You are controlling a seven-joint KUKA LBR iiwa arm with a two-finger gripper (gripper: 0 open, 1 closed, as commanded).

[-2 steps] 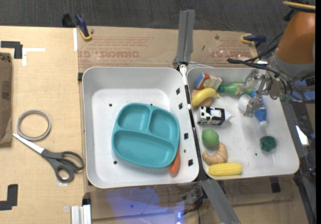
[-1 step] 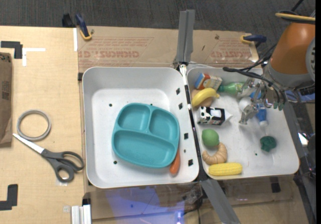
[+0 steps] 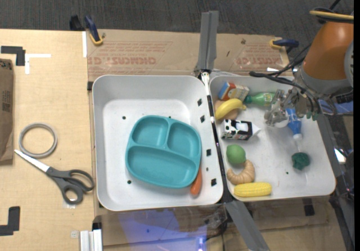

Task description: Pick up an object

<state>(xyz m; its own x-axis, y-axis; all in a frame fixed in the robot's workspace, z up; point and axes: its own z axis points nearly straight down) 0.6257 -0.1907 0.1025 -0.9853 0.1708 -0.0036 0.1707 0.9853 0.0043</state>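
My gripper [image 3: 277, 113] hangs low over the far right part of the right bin [image 3: 315, 188], reaching in from the grey arm with its orange band [image 3: 333, 47]. Just left of it lies a green bottle [image 3: 260, 98], and a blue and white item [image 3: 293, 123] lies just to its right. Nothing shows as held. A yellow banana [image 3: 229, 108], a black and white cow-patterned box [image 3: 237, 129], a green ball [image 3: 236, 154], a tan croissant-shaped toy [image 3: 242, 174], a yellow corn cob [image 3: 252, 189] and a dark green lump [image 3: 301, 160] also lie in this bin.
The left bin [image 3: 107, 131] holds a teal divided plate [image 3: 163, 151], with an orange carrot [image 3: 196, 185] by its right wall. On the bench to the left lie scissors [image 3: 59, 176] and a tape roll [image 3: 37, 139]. Cardboard [image 3: 140, 55] lies behind the bins.
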